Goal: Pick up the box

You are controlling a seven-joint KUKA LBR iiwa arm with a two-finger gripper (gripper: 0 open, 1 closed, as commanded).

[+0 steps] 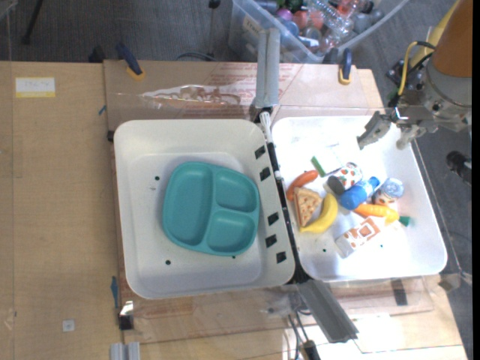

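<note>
The box point(359, 235) is a small white and orange carton lying flat in the right bin point(420, 265), at the near edge of a cluster of toy foods. My gripper point(390, 135) hangs over the far right part of that bin, well beyond the box and a little to its right. Its two fingers point(373, 133) stand apart with nothing between them, so the gripper is open.
Close to the box lie a banana point(324, 214), a pizza slice point(306, 205), a carrot point(379, 211), a blue bottle point(355, 194) and a red pepper point(303, 179). The left bin point(135, 156) holds a teal divided plate point(211, 208). A clear tub of clutter point(319, 10) stands behind the bench.
</note>
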